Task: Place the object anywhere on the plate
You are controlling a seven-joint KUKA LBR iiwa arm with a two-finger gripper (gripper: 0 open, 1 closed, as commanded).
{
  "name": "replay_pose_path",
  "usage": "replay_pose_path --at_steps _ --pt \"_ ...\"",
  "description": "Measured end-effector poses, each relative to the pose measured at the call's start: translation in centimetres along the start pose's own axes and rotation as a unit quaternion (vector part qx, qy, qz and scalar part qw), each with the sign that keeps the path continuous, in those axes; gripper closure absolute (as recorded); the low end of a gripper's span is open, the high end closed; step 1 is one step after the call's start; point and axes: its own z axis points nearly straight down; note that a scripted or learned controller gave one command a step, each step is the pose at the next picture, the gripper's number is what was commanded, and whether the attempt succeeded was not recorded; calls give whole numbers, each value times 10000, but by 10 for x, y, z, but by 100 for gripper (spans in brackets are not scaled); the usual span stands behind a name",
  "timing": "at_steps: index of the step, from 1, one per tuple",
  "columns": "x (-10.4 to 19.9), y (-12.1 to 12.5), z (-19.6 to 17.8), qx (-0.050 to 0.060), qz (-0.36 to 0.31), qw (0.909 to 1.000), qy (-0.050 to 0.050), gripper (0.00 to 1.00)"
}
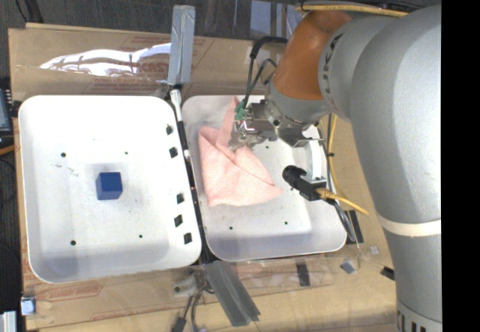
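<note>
Looking down on the bench, we see two shallow white bins side by side: the left bin [45, 173] and the right bin [322, 233]. A small blue cube [109, 185] sits flat on the floor of the left bin, a little left of its middle and apart from every wall. We see nothing touching it.

In the right bin lies a pink cloth [229, 166], rumpled and folded, spread over the bin's upper-left part, with its lower edge reaching toward the middle of the floor. The grey arm [390, 143] comes in from the right and covers much of that side, its orange band [304, 61] sitting above the bin's far edge. The gripper [246, 132] hangs low over the top of the cloth — at or just beside the fabric — but the wrist hardware crowds that spot, and we cannot tell how the gripper is set or whether any cloth is caught in it.

A black part [300, 180] juts out below the wrist, over the right bin's floor, just right of the cloth, with a yellow cable [349, 203] running from it toward the right.

The cube and the gripper are well apart — each in its own bin.
</note>
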Motion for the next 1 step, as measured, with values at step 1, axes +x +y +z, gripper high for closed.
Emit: replay_pose_path --at_steps 1 --pt "1 0 -41 -23 -31 10000 -6 100"
